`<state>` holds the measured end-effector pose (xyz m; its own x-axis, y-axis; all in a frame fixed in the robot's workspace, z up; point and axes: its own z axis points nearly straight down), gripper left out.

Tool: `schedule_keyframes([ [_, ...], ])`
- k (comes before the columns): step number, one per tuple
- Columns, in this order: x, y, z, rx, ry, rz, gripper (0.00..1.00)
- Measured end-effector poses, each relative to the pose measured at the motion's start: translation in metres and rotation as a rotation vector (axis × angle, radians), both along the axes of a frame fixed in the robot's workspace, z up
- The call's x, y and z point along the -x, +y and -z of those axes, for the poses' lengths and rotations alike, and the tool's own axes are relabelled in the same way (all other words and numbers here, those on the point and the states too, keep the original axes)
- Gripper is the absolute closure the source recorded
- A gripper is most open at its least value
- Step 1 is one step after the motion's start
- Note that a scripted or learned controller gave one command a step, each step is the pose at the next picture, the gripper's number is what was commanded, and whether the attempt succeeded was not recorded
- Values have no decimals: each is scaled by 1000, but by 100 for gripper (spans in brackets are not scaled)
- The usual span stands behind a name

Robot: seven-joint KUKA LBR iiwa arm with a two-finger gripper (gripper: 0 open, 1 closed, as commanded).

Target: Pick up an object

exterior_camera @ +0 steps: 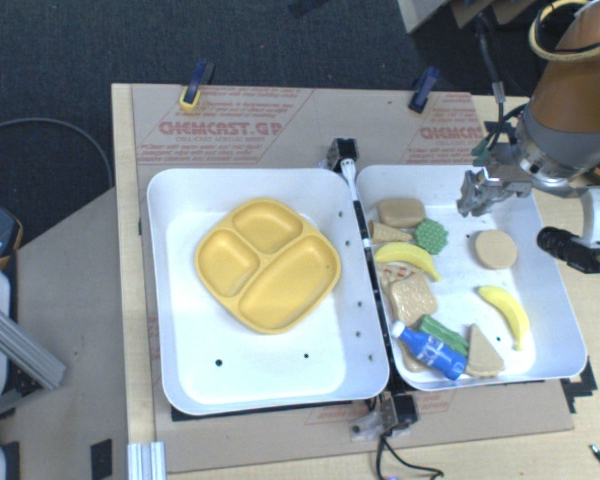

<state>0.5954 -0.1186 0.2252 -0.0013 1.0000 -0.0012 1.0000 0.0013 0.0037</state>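
Right bin [570, 348] crowded; pincer [472, 200] above cookie [495, 249].

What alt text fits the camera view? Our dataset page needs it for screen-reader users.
The gripper hangs over the upper part of the right white bin, which holds toy food, including two bananas and a blue bottle. The left white bin holds a yellow divided plate.

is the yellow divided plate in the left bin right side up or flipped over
Right side up. The yellow plate lies flat in the left bin with its three hollow compartments and raised dividers facing the camera.
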Motion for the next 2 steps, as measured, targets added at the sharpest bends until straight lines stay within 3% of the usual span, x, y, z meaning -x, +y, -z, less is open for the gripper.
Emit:
schedule_keyframes([
  [1, 1, 53, 11, -4, 7, -4, 100],
  [2, -8, 106, -3, -3, 0, -5, 100],
])
